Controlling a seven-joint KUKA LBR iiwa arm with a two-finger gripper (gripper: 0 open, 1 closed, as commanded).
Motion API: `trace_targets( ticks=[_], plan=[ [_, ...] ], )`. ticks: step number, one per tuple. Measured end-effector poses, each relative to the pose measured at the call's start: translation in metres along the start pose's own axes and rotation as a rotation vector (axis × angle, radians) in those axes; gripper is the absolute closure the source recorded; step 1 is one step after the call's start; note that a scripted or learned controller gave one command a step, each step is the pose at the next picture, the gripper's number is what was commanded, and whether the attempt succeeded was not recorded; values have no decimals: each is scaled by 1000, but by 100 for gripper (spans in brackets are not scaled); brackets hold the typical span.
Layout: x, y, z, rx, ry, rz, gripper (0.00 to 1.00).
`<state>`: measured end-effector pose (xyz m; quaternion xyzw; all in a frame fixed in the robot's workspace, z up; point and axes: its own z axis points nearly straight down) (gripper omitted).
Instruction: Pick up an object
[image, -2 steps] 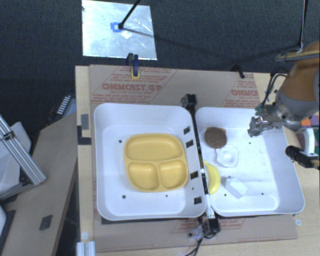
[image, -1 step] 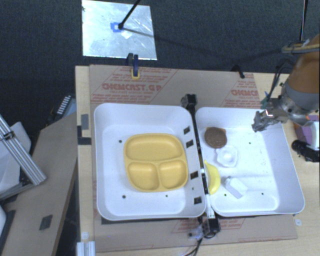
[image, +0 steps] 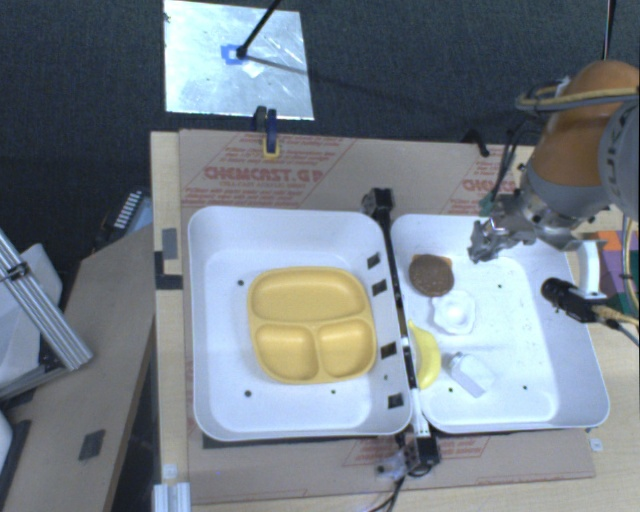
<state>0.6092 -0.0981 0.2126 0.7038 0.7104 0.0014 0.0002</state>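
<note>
In the right bin (image: 560, 400) lie a brown round patty (image: 431, 274), a white rounded piece (image: 455, 314), a yellow banana-shaped piece (image: 425, 356) against the bin's left wall, and a small white block (image: 468, 374). My gripper (image: 485, 243) hangs over the bin's far edge, just right of the patty and slightly beyond it. Nothing shows between its fingertips. The grey arm with its orange band (image: 590, 110) reaches in from the right.
The left bin (image: 215, 260) holds a yellow three-compartment tray (image: 305, 325). A black divider strip (image: 392, 300) runs between the bins. A black cylindrical part (image: 568, 298) juts over the right bin's right side. Cardboard lies under both bins.
</note>
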Motion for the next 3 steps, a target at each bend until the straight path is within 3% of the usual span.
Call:
trace_targets(
  ticks=[3],
  plan=[
    [164,22,-11,-1,2,-1,100]
  ],
)
